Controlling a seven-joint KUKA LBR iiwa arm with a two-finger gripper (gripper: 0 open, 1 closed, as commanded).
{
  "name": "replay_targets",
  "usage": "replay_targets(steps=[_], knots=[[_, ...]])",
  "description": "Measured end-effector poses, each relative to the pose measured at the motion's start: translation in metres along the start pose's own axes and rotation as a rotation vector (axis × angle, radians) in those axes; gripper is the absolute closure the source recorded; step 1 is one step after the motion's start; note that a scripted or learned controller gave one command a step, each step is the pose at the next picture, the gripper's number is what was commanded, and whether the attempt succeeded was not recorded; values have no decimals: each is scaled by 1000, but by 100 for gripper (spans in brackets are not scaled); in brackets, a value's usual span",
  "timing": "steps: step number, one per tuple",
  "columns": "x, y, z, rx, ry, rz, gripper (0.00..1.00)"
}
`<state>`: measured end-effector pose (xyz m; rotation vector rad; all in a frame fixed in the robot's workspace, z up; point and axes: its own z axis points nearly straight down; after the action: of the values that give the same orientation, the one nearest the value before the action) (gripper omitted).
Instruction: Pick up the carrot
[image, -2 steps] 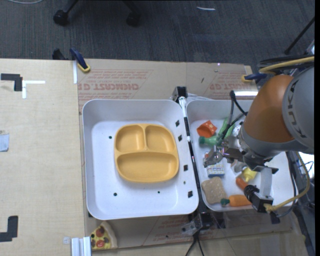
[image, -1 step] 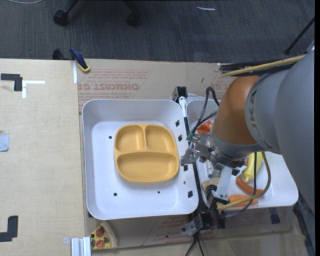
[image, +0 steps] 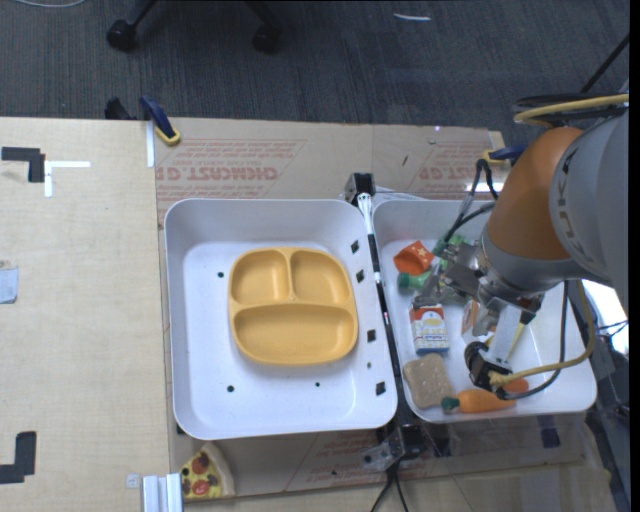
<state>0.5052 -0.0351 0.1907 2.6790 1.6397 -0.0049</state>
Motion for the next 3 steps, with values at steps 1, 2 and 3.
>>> replay_targets(steps=[1, 2, 3], knots=[[-46, 67, 34, 2, -1, 184, 0], [34, 85, 0, 2, -2, 471, 0], [76, 23, 0, 4, -1, 404, 0]])
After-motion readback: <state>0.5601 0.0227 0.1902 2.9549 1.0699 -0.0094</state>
